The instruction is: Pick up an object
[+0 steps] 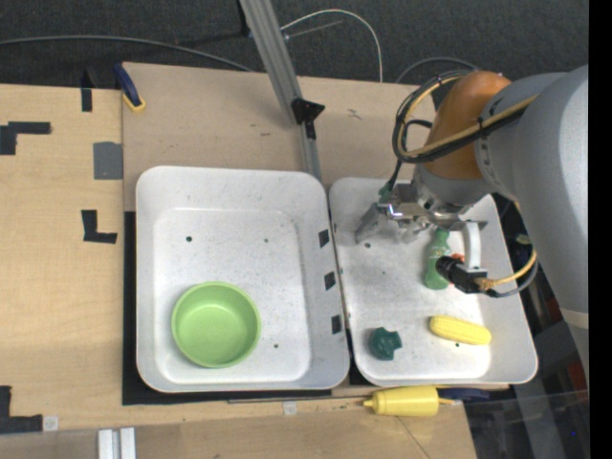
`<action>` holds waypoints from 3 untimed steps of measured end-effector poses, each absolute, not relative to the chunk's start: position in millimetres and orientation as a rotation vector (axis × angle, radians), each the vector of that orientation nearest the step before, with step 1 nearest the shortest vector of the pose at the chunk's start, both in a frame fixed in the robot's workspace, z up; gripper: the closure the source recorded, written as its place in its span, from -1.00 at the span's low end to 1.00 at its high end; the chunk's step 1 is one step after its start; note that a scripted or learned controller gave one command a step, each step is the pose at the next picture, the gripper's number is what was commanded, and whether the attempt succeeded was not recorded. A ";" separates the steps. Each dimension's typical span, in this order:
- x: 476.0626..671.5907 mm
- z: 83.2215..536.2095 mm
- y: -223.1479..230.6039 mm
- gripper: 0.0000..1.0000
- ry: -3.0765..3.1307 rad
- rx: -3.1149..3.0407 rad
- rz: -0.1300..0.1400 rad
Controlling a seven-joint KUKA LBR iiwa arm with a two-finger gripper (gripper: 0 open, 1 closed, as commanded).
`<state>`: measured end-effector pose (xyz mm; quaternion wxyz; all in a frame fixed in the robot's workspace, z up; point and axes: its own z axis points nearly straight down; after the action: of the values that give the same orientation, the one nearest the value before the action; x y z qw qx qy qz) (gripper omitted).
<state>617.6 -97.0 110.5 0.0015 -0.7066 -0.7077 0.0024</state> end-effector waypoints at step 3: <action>622.6 209.2 -93.1 1.00 -2.226 -2.221 -0.003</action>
<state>622.6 -93.1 209.2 -0.0011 -0.7063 -0.7079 -0.0010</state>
